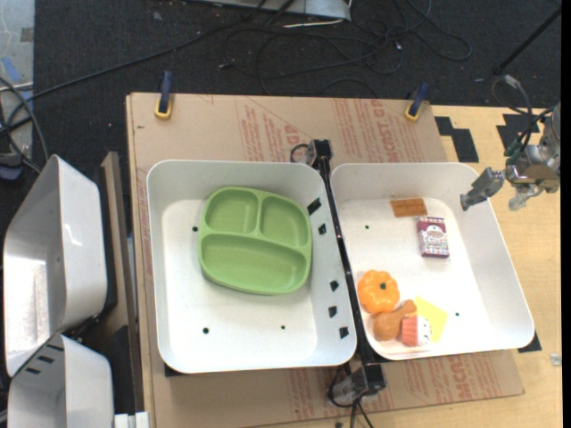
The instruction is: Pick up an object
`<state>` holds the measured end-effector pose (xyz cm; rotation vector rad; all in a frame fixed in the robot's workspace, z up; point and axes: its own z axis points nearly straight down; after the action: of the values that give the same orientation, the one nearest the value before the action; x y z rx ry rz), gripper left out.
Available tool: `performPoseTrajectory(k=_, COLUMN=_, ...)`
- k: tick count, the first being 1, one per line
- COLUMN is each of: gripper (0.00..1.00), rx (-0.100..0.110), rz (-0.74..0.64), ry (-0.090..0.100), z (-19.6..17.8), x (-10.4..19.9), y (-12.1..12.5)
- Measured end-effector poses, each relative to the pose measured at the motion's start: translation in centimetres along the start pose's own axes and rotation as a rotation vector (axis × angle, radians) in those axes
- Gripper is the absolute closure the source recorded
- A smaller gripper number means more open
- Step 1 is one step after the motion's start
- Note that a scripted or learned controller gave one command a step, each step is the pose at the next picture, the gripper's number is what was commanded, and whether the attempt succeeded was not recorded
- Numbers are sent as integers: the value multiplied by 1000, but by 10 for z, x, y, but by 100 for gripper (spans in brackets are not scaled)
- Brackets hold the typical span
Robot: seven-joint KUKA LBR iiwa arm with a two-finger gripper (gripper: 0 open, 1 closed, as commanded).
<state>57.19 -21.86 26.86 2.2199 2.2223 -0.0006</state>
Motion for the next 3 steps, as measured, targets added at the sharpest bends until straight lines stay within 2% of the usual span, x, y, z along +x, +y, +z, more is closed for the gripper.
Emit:
performPoseTrajectory(k=1, gripper=0, rx=4, rz=1, ry=1, z=43, x=1, y=2)
performPoseTrajectory(k=2, gripper=0, rx=4, rz=3, ry=2, z=94, x=4, y=-9)
performPoseTrajectory(k=3, gripper=0, rx=3, rz=2, ry=1, z=139, x=2, y=-3)
